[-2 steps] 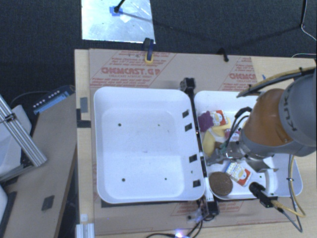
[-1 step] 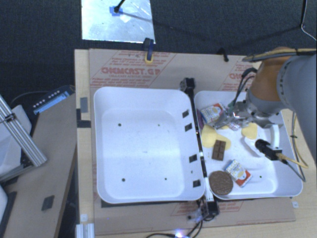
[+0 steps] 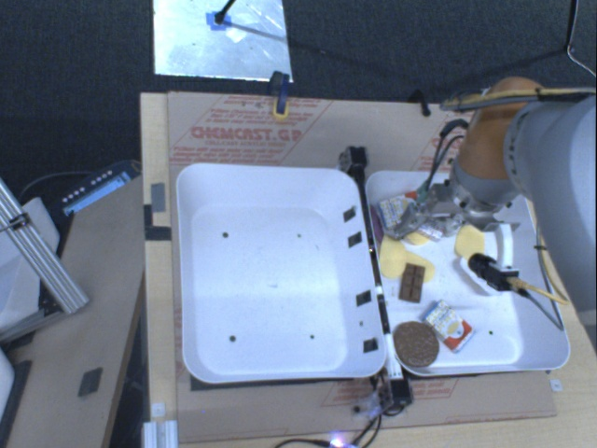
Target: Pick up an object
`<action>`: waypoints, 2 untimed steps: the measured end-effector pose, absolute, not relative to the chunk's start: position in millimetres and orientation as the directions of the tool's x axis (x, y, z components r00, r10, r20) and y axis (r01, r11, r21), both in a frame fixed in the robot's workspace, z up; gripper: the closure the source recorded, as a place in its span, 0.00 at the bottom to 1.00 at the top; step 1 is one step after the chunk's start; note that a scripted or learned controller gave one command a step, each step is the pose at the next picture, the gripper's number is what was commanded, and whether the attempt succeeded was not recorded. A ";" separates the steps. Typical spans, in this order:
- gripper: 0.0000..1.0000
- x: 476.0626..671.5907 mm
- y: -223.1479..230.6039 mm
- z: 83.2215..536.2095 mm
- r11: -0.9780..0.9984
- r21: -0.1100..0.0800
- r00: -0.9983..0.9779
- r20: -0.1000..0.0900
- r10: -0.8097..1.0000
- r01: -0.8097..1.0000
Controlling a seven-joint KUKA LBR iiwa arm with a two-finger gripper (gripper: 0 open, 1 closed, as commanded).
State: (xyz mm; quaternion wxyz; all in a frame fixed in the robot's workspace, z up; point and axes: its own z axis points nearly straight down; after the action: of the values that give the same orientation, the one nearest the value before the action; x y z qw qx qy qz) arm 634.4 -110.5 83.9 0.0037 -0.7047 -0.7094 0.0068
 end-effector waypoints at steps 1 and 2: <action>1.00 636.1 -109.8 94.8 0.006 -0.005 -0.006 -0.002 1.000 1.000; 1.00 629.0 9.4 191.3 0.016 0.012 -0.016 0.006 1.000 1.000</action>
State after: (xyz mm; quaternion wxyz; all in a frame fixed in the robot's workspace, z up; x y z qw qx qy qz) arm 629.0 9.4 191.3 -0.0021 -0.7013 -0.7128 -0.0064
